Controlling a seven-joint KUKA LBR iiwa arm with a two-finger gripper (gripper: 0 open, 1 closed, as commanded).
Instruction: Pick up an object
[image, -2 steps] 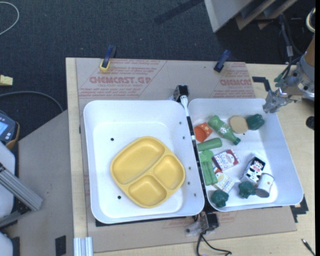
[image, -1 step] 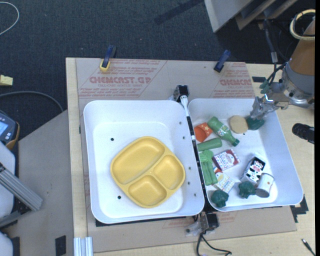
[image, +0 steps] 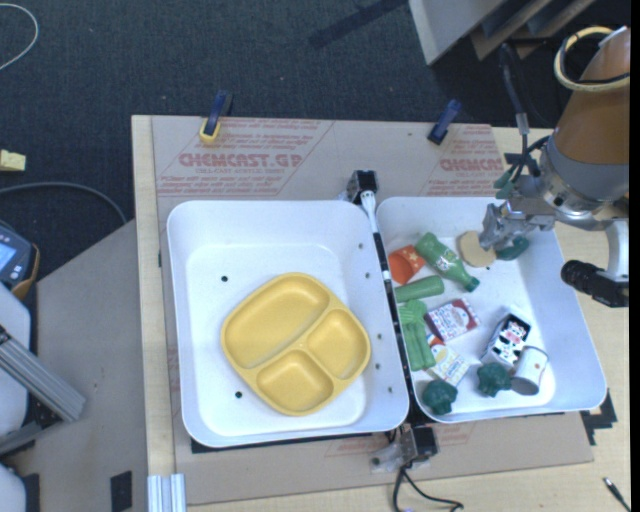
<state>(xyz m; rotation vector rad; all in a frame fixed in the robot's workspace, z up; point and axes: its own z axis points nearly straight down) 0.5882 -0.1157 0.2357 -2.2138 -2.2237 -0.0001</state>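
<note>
From above, the gripper (image: 503, 235) hovers over the right bin's (image: 578, 330) upper area, just beside a tan disc (image: 473, 250); whether it's clenched or released, I cannot tell. Clutter crowds below it: green bottle (image: 443, 259), orange piece (image: 404, 265), red packet (image: 450, 320), white cup (image: 529, 369). The left bin (image: 190, 300) holds a yellow divided tray (image: 295, 343).

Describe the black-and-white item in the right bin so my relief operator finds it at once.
Start at the right bin, the one crowded with small items. Near its front right corner lies a small cow-patterned carton, just above a white cup. It is the only black-and-white patched piece; its neighbours are green, red or plain white.
</note>
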